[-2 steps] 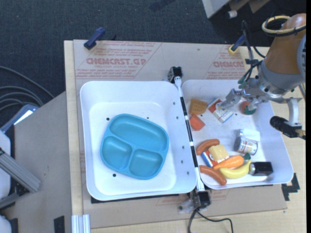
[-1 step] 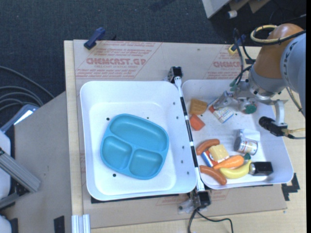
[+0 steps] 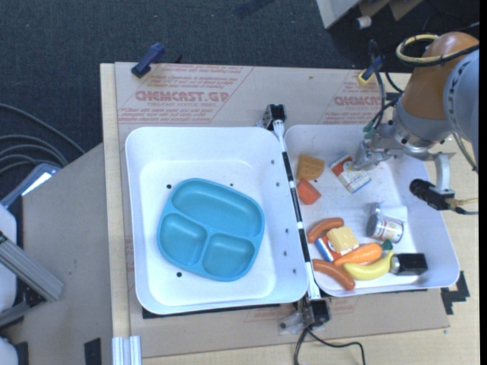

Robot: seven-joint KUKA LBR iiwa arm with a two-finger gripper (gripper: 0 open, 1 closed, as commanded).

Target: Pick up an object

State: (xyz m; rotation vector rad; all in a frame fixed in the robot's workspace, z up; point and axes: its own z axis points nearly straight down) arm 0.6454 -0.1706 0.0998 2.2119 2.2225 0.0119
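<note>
The gripper (image 3: 364,157) hangs low over the far part of the right bin (image 3: 445,242), directly over a small white and red carton (image 3: 352,178) that lies flat, its long axis running slantwise from the far middle toward the near right. Whether the gripper is spread or pressed together I cannot tell; the wrist hides it.

The carton lies just under and slightly nearer than the gripper, so a short descent would probably reach it. It has open floor around it: an orange block (image 3: 310,166) lies apart toward the divider, a tin can (image 3: 384,226) nearer the front. The crowded heap of toy food (image 3: 351,258) fills the near corner. The left bin (image 3: 141,204) carries a blue tray (image 3: 210,229).
</note>
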